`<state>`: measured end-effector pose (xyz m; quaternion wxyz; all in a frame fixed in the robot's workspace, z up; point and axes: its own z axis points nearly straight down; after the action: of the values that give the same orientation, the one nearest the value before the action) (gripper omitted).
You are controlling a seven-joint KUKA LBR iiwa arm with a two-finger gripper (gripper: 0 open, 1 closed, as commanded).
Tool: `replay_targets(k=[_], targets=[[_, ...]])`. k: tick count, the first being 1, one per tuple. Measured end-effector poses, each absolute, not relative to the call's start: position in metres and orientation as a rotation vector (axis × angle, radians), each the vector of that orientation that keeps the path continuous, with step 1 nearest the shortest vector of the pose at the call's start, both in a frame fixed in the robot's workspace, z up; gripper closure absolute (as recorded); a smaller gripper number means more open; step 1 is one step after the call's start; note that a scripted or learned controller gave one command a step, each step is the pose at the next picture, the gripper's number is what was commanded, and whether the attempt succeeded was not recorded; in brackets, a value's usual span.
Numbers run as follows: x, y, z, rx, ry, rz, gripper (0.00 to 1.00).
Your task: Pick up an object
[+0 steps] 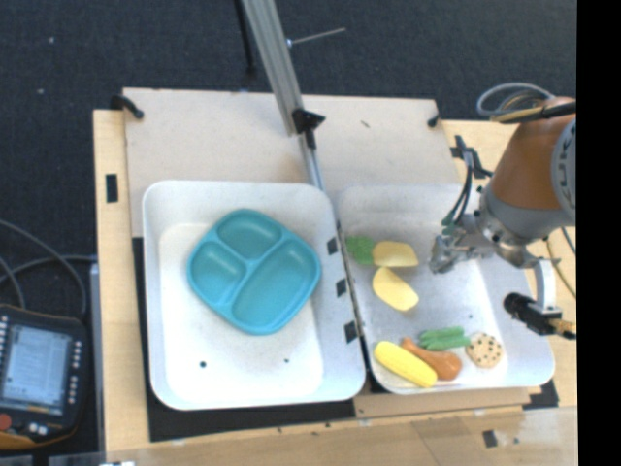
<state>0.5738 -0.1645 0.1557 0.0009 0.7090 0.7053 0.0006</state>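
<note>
The robot's hand is hovering low over the right bin; whether it is open cannot be told. Two yellow pieces are lying just left of it, a banana and cookie nearer the front. A blue plate is sitting in the left bin.

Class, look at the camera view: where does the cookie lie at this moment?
The cookie lies in the right bin, near its front right corner, just right of the green piece and the orange carrot-like piece.
</note>
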Motion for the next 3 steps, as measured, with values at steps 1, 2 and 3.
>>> replay_targets(k=[1, 2, 3], targets=[[0.568, -0.166, 0.202, 2.222, 2.213, 0.005, 1.00], [0.570, -0.167, 0.233, 2.215, 2.220, 0.005, 1.00], [0.574, -0.116, 0.224, 2.214, 2.228, 0.002, 1.00]])
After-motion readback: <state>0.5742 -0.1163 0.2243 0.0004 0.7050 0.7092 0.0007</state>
